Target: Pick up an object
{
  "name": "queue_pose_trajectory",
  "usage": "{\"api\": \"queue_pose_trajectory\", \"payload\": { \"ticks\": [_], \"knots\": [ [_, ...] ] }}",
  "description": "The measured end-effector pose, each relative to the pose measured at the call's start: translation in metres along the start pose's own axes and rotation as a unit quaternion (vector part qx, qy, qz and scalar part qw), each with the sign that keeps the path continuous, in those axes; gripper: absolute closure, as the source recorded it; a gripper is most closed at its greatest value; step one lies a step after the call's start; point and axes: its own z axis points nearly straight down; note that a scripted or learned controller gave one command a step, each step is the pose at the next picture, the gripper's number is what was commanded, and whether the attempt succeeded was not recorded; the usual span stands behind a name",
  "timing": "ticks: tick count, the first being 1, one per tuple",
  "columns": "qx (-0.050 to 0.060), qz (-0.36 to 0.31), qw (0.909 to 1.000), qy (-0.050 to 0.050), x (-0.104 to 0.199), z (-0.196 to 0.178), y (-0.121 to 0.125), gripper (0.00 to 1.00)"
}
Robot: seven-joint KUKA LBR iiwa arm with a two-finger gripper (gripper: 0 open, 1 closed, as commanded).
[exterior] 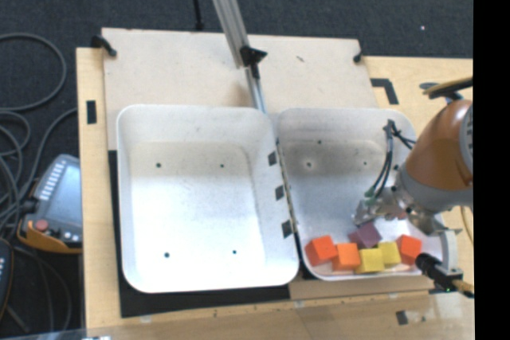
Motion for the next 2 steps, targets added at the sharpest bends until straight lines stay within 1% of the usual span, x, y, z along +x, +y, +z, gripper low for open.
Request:
{"api": "queue_pose_trajectory", "payload": {
  "ticks": [1,2],
  "knots": [
    [0.002,-0.006,1.0,0.002,0.0397,-0.1408,0.0124,1.0],
    [0.007,-0.005,1.0,0.002,0.0386,-0.1365,0.0105,0.0]
  ]
}}
